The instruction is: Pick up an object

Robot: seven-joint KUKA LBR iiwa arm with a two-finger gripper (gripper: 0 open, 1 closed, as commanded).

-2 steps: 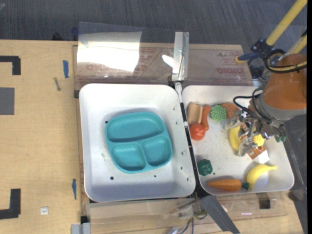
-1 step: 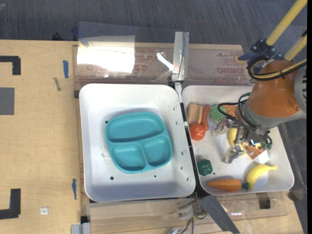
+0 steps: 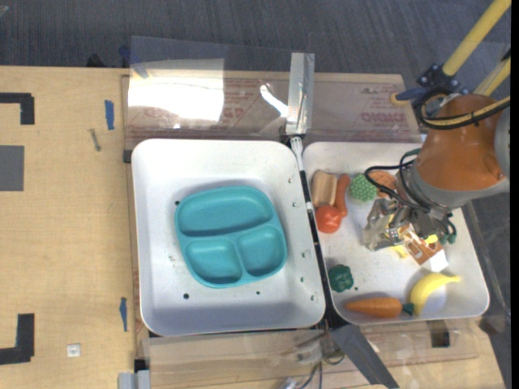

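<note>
In the camera view, the gripper (image 3: 389, 229) is hanging low in the right bin (image 3: 470, 290) among toy foods; I cannot tell its state (wrist is hiding it). The yellow fruit (image 3: 430, 288) is lying beside a carrot (image 3: 375, 305).

My arm (image 3: 461, 148) enters from right edge of camera view, angled down and leftward. Orange band sits above wrist, facing camera, dark cables looped across it. Wrist pitched steeply downward. My gripper (image 3: 388, 227) hangs low at end of arm, metallic body visible below wrist, pointing down-left. Finger gap not resolvable from this slant; state unrecorded.
</note>
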